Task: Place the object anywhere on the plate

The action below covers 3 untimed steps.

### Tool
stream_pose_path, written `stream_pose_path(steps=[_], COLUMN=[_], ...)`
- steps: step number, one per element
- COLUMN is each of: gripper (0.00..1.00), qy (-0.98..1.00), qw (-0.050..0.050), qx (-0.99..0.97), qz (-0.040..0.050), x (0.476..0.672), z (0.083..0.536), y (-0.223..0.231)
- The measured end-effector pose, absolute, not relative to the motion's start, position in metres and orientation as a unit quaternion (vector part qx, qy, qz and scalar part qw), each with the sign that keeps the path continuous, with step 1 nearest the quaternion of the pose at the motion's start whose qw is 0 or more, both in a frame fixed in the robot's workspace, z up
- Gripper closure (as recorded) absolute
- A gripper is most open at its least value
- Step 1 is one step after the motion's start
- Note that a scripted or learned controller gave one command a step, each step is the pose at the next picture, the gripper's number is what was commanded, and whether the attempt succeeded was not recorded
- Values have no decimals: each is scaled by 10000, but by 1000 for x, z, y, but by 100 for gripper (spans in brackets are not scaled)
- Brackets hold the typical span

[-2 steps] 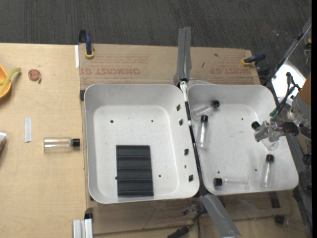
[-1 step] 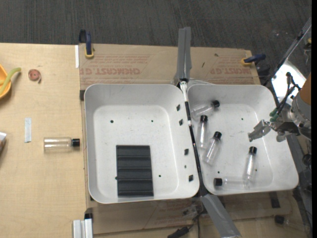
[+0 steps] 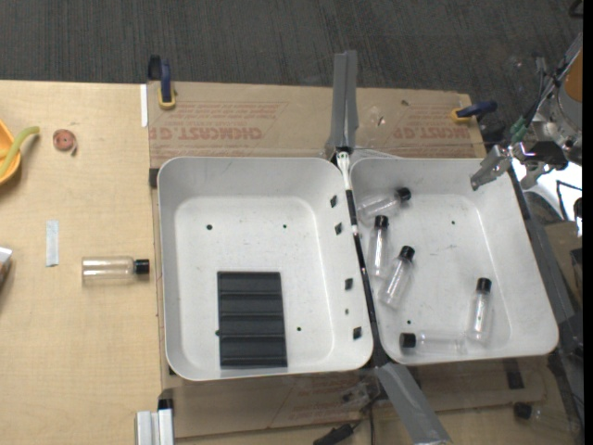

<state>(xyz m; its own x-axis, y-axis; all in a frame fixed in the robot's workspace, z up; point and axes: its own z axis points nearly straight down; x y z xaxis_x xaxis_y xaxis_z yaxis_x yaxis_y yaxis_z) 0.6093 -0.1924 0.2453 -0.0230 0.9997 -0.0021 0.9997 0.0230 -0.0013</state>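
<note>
A black ridged plate (image 3: 250,320) lies flat in the left bin (image 3: 185,184), near its front wall. Several clear vials with black caps lie in the right bin (image 3: 519,248): one near the far left corner (image 3: 382,202), two beside the left wall (image 3: 379,244) (image 3: 398,276), one at the front right (image 3: 479,309) and one along the front wall (image 3: 435,343). My gripper (image 3: 505,168) hangs over the right bin's far right corner, well clear of every vial. Nothing shows in it.
Another clear vial (image 3: 113,267) lies on the wooden bench left of the bins, beside a small white strip (image 3: 52,244). An orange object (image 3: 7,153) and a red disc (image 3: 63,140) sit at the far left. Clamps (image 3: 163,86) hold the cardboard behind the bins.
</note>
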Motion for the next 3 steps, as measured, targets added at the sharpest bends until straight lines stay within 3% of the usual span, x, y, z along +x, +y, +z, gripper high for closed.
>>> stream_pose_path(steps=[1, 2, 3], gripper=[0, 0, 0], qy=[7362, 7637, 7155], qw=[10, 9, 5], qx=[6767, 6456, 6986], qz=[-9, -9, -10], x=[638, 660, 659], z=[303, 409, 441], y=[-222, -222, -222])
